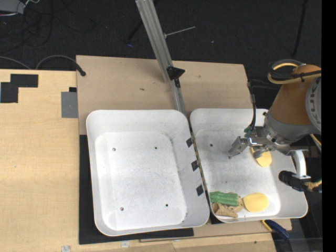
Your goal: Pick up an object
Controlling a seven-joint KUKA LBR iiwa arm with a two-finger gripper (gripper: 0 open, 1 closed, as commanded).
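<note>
Robotics lab or test cell. Evidence: industrial arm [294, 106] with orange band reaching over right white bin [226, 125]; left white bin [100, 140] just beside it; bare plywood bench [126, 83]; aluminium extrusion strut [157, 41] rising behind bins; loose cables [21, 4] on dark floor beyond bench.

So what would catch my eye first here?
Probably the robot arm, grey and orange, reaching in from the right over the right-hand bin. Below it, in that bin's near corner, sit a round yellow thing and a green thing.
</note>
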